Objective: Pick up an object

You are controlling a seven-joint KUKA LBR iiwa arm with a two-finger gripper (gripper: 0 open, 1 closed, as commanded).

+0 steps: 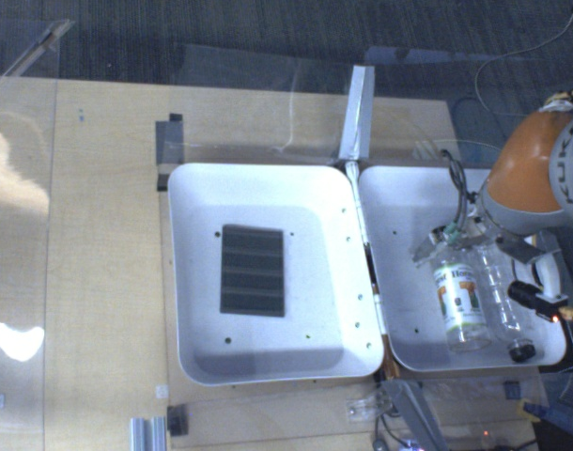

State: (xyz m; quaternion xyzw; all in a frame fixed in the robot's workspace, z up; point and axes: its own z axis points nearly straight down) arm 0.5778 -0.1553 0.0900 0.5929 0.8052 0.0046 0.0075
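Gripper [456, 236] sits low in the right bin [399, 252], under the orange-banded wrist [526, 172]; can't tell whether it's released, clenched or grasping anything, since the wrist body and cabling block the tip. Nearest candidate: a small bottle with an orange-and-white label [458, 301], lying on the bin floor just below the gripper toward the near edge, its cap end about at the gripper. Long axis runs roughly away from the gripper toward the bin's near wall, slightly tilted. A second, clear plastic bottle [501, 299] lies alongside it on the arm side, near-parallel, dark cap [521, 352] at its far end from the gripper; the two look touching or nearly so, can't separate them cleanly. My read: the next move hinges on closing across the labelled bottle's short axis right at its neck, without catching the clear one. Dark ribbed slab [253, 270] is well away, across the divider in the left bin [193, 252], flat, long axis also near-to-far. Hard to read: clear bottle outline against white floor; right bin's arm-side rim is cut off by arm hardware.
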